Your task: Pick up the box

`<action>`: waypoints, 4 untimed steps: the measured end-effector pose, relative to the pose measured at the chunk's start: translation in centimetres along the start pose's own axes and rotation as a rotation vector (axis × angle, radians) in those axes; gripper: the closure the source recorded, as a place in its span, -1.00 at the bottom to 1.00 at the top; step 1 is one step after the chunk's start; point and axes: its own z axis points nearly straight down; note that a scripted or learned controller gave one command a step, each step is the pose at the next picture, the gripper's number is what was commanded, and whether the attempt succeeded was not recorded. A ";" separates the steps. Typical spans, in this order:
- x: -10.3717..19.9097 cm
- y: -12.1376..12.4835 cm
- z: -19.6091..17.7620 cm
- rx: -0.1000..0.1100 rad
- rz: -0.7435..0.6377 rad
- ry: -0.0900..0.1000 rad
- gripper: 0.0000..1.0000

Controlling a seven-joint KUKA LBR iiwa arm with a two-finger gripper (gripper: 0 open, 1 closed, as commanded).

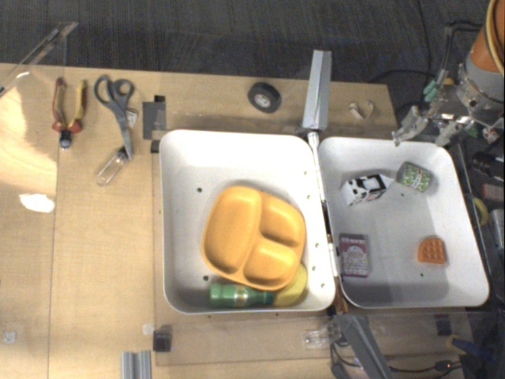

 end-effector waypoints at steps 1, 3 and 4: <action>7.3 -0.9 14.1 -0.016 -0.105 -0.002 -1.00; 5.6 -12.9 16.4 -0.016 -0.159 -0.004 -1.00; 7.5 -7.3 17.6 -0.013 -0.202 -0.008 -1.00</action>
